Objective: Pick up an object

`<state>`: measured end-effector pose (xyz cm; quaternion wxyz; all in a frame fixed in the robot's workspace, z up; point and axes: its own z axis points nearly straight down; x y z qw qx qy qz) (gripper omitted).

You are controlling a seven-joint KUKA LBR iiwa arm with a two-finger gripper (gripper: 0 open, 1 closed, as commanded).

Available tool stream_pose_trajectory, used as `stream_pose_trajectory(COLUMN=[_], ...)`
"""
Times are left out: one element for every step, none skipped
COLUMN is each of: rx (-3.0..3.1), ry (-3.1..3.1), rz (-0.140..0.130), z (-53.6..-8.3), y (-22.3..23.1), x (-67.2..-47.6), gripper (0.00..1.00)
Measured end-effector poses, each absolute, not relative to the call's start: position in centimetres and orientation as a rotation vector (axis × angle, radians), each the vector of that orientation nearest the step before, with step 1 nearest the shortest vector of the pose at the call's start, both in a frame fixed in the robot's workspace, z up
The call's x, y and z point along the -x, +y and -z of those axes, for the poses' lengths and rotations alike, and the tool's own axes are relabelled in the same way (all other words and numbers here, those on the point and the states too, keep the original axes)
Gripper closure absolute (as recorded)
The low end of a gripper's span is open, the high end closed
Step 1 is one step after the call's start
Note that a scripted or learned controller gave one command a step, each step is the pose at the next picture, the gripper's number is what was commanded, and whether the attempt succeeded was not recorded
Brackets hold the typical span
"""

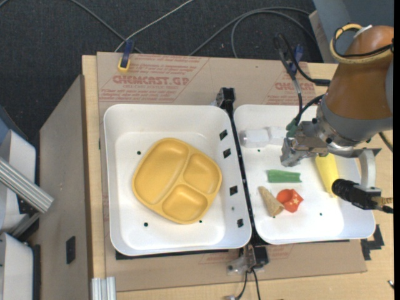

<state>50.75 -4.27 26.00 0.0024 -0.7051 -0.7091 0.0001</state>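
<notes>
In the right bin (312, 230) lie a green flat piece (284, 176), a red pepper-like piece (289, 199), a tan cone-shaped piece (270, 200) and a yellow banana-like piece (326, 171), partly hidden by the arm. A white block (255, 135) rests near the bin's far left corner. My gripper (291, 157) hangs over the right bin, just above the green piece and to the left of the yellow one. Nothing shows between its fingers.
The left bin (119, 186) holds a yellow divided plate (177, 180). A black divider with clips (232, 161) separates the bins. Cables run over the cardboard behind the bins, and a black cylinder (351, 193) on the arm hangs over the right bin's right side.
</notes>
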Motion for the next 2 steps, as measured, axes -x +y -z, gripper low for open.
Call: stream_pose_trajectory(rx=[2.213, 2.212], ry=[-2.223, -2.228], rz=[-0.003, 0.002], z=[-23.9, -24.0], y=[0.9, 6.9], x=[-51.0, -51.1], gripper=[1.0, 1.0])
